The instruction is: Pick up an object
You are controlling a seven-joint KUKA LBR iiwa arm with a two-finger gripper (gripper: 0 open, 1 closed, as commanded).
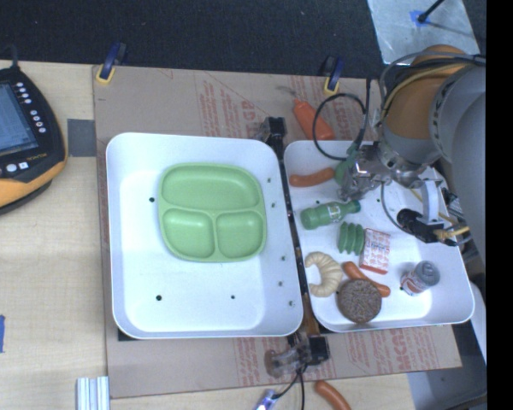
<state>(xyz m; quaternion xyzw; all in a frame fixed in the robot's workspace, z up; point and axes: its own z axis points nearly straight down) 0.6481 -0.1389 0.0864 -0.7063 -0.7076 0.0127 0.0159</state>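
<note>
At the near edge of the bench (43, 314) an orange sausage-shaped toy (333, 394) lies on the brown cardboard sheet (197, 366), just outside the bins. In the right bin (462, 310), along its near edge, sit a brown round patty (359, 301), a croissant (325, 273) toward the near-left corner, a small orange sausage (363, 275) between them, and a small grey-and-red can (419, 278) toward the right side. Just beyond lie a red-and-white patterned card (376, 250) and a green ribbed piece (351, 237). Further in, a green bottle (328, 213) lies on its side near the bin's left wall, and an orange hot dog (311, 178) rests close to the far-left corner. The claw (356, 178) hangs low over the far part of this bin, above the bottle's end; whether it is open or closed cannot be told, and nothing is seen gripped. The left bin (137, 306) holds a green divided plate (212, 211). Past the right bin's far edge lies an orange carrot-like toy (312, 120). A tablet-like controller (17, 139) sits at the bench's far-left edge.
</note>
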